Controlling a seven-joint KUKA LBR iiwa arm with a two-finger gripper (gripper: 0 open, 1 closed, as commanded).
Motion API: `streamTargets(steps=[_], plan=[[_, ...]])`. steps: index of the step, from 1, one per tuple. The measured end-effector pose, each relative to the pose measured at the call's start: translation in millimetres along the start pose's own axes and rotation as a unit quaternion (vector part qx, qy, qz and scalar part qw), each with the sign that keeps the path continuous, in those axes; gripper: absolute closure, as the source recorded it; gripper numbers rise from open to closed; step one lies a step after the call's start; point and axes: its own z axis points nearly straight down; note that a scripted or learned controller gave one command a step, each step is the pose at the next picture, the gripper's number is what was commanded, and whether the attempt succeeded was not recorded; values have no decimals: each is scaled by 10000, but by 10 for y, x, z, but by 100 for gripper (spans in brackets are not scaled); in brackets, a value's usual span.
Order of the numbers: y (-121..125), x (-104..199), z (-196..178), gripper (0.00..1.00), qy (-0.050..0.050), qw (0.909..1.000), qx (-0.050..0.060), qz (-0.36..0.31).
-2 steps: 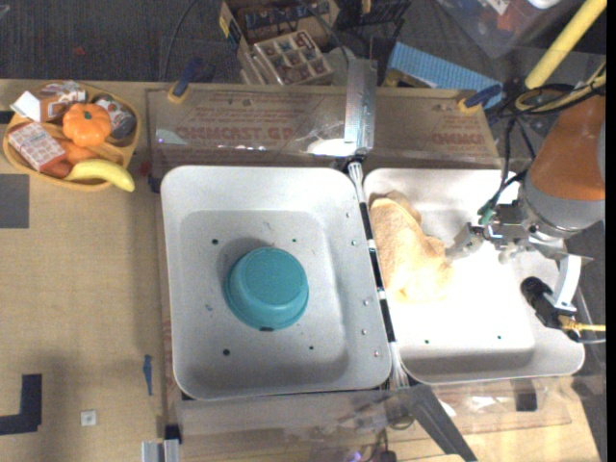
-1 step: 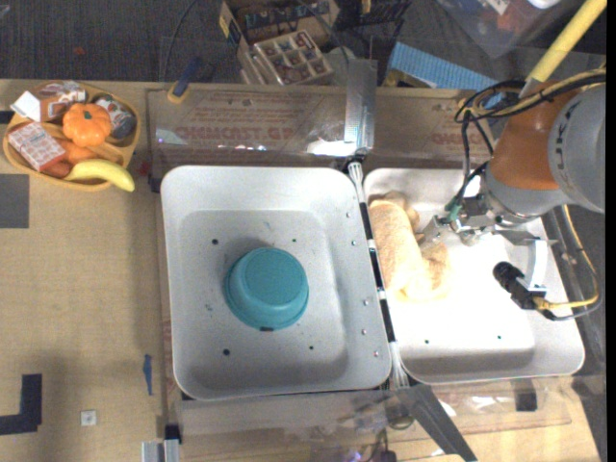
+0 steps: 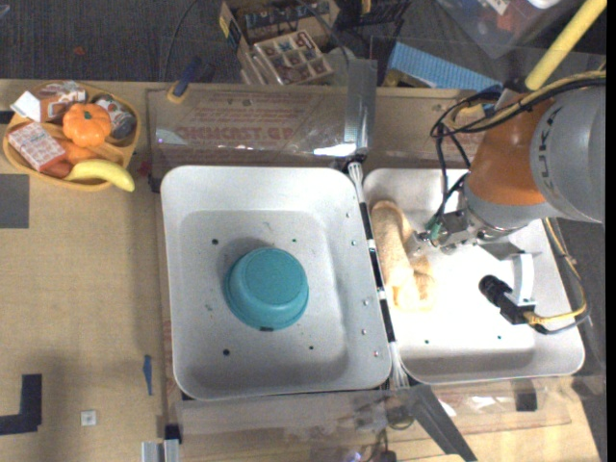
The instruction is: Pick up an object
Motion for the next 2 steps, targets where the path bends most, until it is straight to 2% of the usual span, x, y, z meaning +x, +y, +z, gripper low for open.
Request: streamTargets(steps=[1, 2], plan=[[10, -20, -116, 100, -1, 10000, -29, 25], [9, -24, -117, 0, -6, 10000, -28, 25]])
